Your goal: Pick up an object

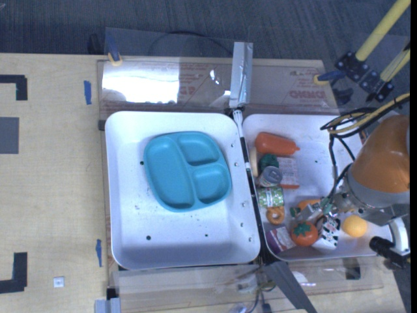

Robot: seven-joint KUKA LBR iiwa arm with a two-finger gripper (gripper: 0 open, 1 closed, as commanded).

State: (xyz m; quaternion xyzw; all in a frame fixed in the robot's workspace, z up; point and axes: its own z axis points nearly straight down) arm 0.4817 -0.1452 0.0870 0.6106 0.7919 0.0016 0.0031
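The right bin [306, 126] holds a heap of small items. An orange carrot [276, 143] lies at its far left, with a grey can [270, 175] just below it. Nearer the front are a green-labelled packet [270, 196], a small orange ring [276, 215], a red tomato [303, 234] and a yellow lemon [355, 227]. My gripper [328, 218] reaches down from the right into the bin's front half, between the tomato and the lemon. Its tip sits low among the clutter, and I see nothing clearly held in it.
The left bin [124, 175] carries a blue divided plate [187, 171]. A metal divider [241, 77] stands behind the seam between the bins. The arm's orange band [391, 155] and black cables [339, 135] hang over the right bin's right side. A purple packet [280, 240] lies by the front wall.
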